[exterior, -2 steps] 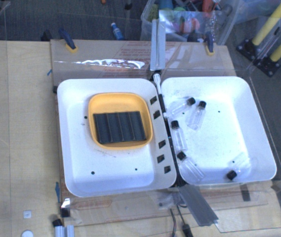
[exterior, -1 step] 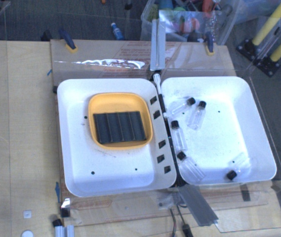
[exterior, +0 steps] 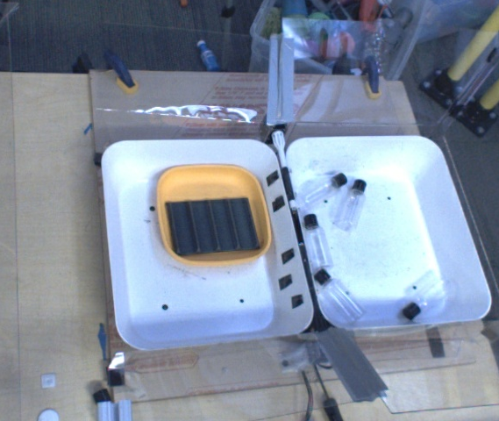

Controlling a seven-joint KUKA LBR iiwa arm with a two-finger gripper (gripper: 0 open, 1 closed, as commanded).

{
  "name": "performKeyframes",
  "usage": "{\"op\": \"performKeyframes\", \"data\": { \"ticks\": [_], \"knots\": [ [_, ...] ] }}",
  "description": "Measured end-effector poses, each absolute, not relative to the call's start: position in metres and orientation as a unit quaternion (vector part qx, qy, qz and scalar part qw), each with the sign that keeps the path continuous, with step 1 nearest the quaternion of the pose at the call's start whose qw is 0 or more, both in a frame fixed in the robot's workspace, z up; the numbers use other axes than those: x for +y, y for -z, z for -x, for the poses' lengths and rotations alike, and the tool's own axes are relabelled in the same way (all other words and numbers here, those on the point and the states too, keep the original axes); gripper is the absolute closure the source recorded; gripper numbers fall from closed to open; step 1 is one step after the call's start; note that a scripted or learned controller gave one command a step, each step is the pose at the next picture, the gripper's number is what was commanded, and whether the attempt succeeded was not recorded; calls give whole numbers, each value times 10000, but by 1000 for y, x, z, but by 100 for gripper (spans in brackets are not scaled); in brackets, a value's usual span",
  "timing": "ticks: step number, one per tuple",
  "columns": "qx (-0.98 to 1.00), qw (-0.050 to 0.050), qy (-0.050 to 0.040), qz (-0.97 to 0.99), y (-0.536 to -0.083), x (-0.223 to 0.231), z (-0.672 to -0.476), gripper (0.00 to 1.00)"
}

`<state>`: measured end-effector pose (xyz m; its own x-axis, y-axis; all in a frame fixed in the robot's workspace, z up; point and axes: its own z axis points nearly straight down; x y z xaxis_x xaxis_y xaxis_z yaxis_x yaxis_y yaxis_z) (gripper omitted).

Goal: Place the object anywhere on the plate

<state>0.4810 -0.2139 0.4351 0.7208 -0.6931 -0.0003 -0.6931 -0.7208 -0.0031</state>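
Note:
A yellow square plate (exterior: 172, 188) lies in the left bin (exterior: 135, 305). On it rests a dark ribbed block (exterior: 212, 226) that covers most of its middle. The right bin (exterior: 459, 235) holds several clear vials with black caps: two near the top centre (exterior: 347, 202), two along the left wall (exterior: 316, 242), one at the lower left (exterior: 337, 295) and one at the lower right (exterior: 421, 298).
A divider with black clips (exterior: 286, 235) runs between the two bins. A clear box of coloured clutter (exterior: 345, 16) stands behind the bench. Blue clamps (exterior: 122, 75) hold the board at the back edge. Wooden bench surface extends to the left.

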Motion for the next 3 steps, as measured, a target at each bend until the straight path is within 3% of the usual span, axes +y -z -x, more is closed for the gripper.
{"op": "performKeyframes", "data": {
  "ticks": [2, 3],
  "knots": [
    [3049, 16, -7, 9524, -323, -218, -502, 100],
    [1304, 25, 6, 9915, -347, -220, -549, 100]
  ]
}}
